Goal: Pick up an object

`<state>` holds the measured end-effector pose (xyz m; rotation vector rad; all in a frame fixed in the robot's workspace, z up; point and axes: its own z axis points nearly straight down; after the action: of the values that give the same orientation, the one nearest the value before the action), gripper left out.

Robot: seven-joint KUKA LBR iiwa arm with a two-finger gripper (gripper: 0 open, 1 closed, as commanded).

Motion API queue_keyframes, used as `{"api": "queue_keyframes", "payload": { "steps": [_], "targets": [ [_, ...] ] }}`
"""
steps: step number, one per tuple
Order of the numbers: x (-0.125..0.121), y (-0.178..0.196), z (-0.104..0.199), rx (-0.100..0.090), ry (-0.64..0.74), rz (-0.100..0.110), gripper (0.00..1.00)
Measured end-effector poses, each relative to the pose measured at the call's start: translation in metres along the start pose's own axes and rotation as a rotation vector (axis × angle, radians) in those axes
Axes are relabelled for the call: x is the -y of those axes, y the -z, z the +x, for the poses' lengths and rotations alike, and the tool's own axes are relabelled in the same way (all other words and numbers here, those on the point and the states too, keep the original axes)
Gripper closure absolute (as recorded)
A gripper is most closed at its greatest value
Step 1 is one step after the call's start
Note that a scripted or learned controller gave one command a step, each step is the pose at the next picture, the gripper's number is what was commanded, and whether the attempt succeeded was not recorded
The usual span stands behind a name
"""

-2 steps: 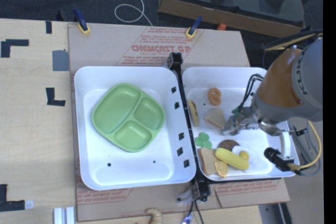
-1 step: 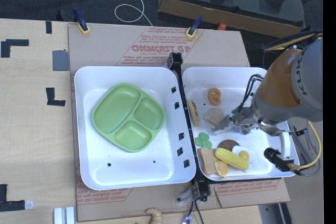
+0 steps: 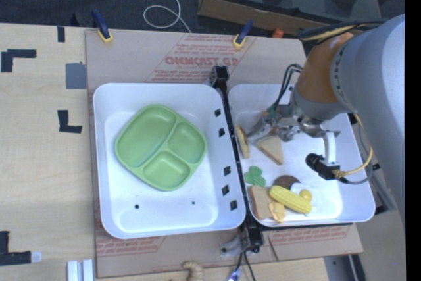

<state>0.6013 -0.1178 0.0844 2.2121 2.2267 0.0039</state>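
Observation:
My gripper is down in the right bin, near its middle left. Just below it lies a tan wedge of toy bread, close to or touching it; I cannot tell which. A yellow corn cob lies at the bin's front across a slice of bread and a brown round cookie. A green leafy toy sits beside them. A pale yellow piece leans against the divider.
The left bin holds a green divided plate. The grey arm with its orange band comes in from the right over the right bin's back half. A black cable connector hangs by the wrist.

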Motion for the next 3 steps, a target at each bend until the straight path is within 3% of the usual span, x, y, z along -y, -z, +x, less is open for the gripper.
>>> {"api": "queue_keyframes", "payload": {
  "steps": [1, 2, 3],
  "targets": [
    [0.029, 0.003, 0.017, 0.014, -0.012, -0.008, 0.0],
    [-0.043, 0.0, 0.007, 0.002, -0.003, -0.001, 0.0],
    [-0.04, 0.01, 0.007, 0.002, -0.003, 0.004, 1.0]
  ]
}}
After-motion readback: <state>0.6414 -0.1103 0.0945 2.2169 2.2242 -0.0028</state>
